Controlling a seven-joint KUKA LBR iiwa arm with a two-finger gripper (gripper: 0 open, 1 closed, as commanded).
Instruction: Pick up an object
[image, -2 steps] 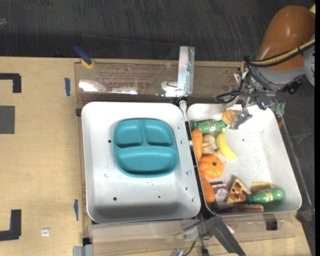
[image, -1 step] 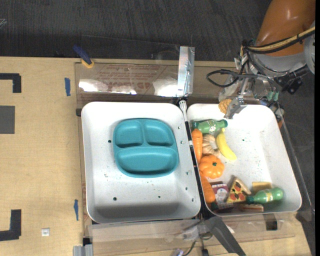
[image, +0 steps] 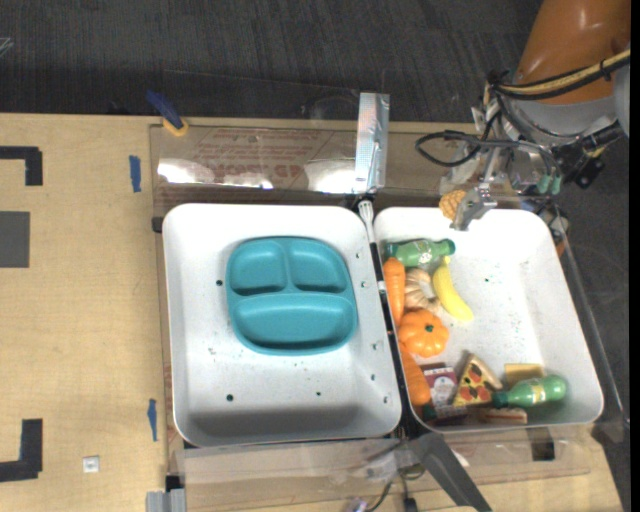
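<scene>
I see left bin (image: 190, 300) with teal tray (image: 291, 294) far left of pincer (image: 470, 205) | right bin (image: 520, 290): bare floor below pincer (toys crowd the left wall) | pincer at far rim, grip state unreadable, orange bit (image: 453, 203) beside it | banana (image: 451, 295) below-left

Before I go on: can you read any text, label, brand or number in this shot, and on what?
No text is readable.
Small dark red box with a printed front: print too blurred.
Clear plastic sheet with reddish print behind the bins: lettering too faint.
</scene>
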